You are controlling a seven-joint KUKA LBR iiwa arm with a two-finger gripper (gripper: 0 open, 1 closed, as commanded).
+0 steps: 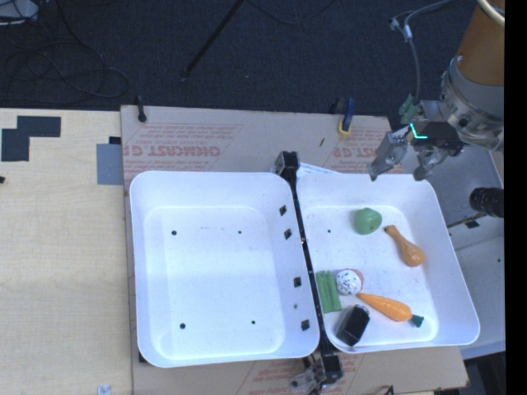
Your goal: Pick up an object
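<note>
The gripper (401, 162) hangs open and holding nothing over the far rim of the right bin (449, 245), its two fingers spread. Nearest to it, just below and slightly to its left, sits the green ball (368, 220); the tan pear-shaped piece (405, 246) lies a little further below, long axis slanting toward the bin's right wall. Reaching either looks like a short drop toward the near side.

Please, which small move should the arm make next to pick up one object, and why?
Probably move the gripper toward the green ball and lower it. The gripper hangs open above the right bin's far edge with nothing between its fingers, and the ball is the nearest object, lying apart from the others.
</note>
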